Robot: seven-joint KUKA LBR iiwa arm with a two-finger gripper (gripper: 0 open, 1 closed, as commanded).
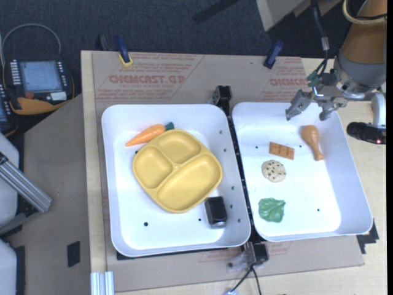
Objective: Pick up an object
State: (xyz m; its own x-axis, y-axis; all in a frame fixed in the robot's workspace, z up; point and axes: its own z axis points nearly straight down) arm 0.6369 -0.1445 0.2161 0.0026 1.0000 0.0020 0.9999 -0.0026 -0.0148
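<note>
**A:** Looking at the gripper (311, 107), you can see its fingers spread apart with nothing between them, poised over the far edge of the right bin (350, 183).

**B:** So what would you go for?

**A:** The chicken drumstick (312, 141) lies nearest, just below the fingers on the bin floor. The waffle piece (282, 150) sits beside it, then the cookie (274, 171) and the green lettuce leaf (271, 209) further toward the near edge.

**B:** What could spoil your pick?

**A:** My guess is the drumstick's tapered, slanted shape: if your fingers close across the thin end, it may squirt out or pivot. The waffle and leaf look flat, so the fingertips could scrape the floor and close on air.

**B:** And the left bin (116, 165)?

**A:** That holds a yellow divided plate (177, 171), a carrot (145, 134) touching its rim and a black block (215, 211). You'd need a long reach, and the carrot could jam against the plate.
</note>
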